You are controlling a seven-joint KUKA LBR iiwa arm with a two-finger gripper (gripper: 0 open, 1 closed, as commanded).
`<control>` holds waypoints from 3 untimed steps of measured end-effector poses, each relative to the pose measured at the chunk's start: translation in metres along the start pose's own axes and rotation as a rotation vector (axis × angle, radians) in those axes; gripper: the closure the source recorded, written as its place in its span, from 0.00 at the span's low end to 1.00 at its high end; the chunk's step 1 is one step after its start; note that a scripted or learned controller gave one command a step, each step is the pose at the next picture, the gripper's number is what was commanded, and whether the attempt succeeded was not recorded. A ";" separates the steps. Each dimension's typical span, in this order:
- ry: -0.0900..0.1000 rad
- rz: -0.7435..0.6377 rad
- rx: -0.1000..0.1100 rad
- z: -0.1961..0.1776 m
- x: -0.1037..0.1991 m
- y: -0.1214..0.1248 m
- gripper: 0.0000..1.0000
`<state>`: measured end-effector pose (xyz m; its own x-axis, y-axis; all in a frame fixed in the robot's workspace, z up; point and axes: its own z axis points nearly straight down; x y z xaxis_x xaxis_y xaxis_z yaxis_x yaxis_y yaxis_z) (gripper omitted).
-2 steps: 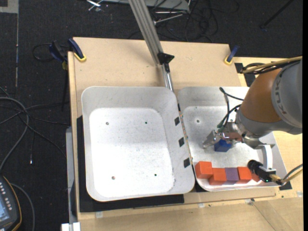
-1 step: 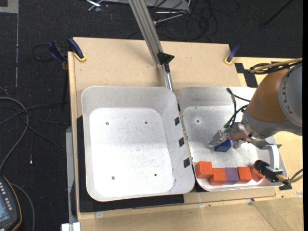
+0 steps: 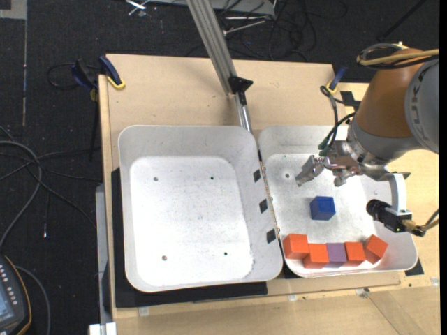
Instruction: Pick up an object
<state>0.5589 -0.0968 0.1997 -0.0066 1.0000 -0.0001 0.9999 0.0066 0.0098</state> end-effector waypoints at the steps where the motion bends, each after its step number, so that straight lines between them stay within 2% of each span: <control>1: -0.001 0.013 0.019 0.085 -0.055 -0.027 0.00; 2: -0.001 0.006 0.009 0.071 -0.051 -0.023 1.00; 3: 0.003 -0.003 0.003 0.001 0.022 -0.026 1.00</control>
<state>0.5332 -0.0754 0.1989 -0.0097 1.0000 0.0024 0.9999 0.0097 0.0068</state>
